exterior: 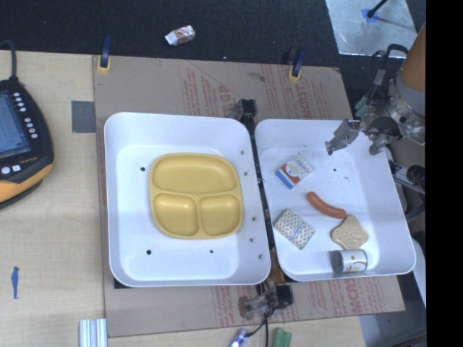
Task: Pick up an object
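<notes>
Nothing picked yet; gripper (pixel 358 139) seen spread and bare over right bin (pixel 383 194) far edge; sausage (pixel 325 205), packets, bread, can left lying nearer; descent and grasp remain.

My gripper (pixel 359 142): grey metal, two slim fingers, dark cables looping above the wrist. Orange band (pixel 414 62) on my arm at frame edge.

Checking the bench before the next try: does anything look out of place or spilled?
One thing stands out: a small crumpled wrapper lies on the dark floor beyond the bench, outside both bins. In the right bin a can lies on its side near the front rim. The yellow tray sits flat in the left bin.
</notes>
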`<state>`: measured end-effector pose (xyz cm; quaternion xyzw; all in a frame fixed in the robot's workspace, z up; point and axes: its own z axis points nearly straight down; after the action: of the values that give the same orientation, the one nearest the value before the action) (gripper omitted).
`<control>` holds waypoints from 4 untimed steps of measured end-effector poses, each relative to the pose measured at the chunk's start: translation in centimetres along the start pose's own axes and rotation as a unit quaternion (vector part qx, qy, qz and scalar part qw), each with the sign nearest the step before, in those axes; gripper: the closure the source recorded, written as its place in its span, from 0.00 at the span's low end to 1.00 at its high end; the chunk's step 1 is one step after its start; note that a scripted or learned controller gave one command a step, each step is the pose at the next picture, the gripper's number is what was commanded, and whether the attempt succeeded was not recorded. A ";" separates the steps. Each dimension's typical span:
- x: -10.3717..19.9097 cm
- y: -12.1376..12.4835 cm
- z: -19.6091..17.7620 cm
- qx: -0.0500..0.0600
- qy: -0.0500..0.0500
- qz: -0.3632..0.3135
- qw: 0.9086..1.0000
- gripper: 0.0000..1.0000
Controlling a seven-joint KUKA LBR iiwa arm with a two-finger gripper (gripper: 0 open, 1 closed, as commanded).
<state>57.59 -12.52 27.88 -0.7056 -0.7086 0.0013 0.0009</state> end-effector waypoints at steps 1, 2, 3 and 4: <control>-2.9 -3.1 16.2 0.000 -0.001 0.000 1.000 0.00; -1.9 -3.8 18.7 0.001 0.000 0.000 1.000 0.00; -2.0 -3.8 17.7 0.001 -0.001 -0.002 1.000 1.00; 1.2 5.8 18.7 -0.001 0.001 0.000 1.000 1.00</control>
<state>63.36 -11.32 9.19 -0.7059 -0.7083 0.0004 0.0009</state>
